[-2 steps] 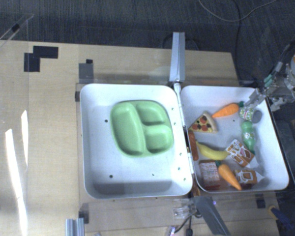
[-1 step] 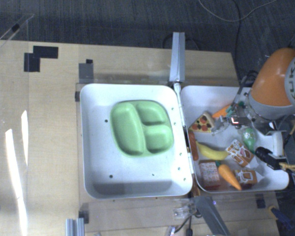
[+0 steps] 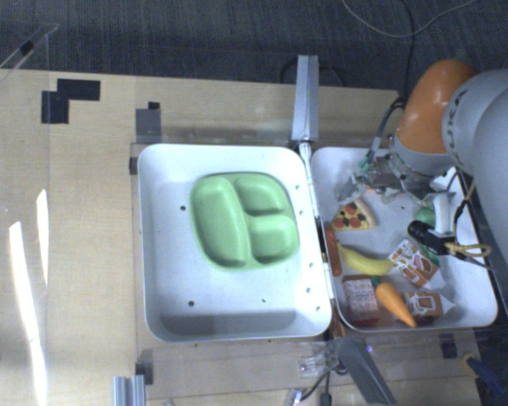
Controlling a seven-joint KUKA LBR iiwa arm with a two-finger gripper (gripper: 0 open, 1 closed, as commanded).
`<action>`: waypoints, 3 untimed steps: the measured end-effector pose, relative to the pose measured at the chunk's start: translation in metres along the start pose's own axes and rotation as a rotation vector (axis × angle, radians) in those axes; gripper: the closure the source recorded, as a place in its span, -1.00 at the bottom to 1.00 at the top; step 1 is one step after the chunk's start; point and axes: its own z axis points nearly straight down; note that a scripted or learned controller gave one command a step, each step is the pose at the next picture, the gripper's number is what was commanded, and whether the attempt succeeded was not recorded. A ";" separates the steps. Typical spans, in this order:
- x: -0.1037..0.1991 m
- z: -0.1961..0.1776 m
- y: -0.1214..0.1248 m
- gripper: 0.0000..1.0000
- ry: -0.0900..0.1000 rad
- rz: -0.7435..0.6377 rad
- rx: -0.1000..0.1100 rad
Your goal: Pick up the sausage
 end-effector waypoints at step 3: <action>0.011 0.006 -0.026 -1.00 0.001 0.191 -0.005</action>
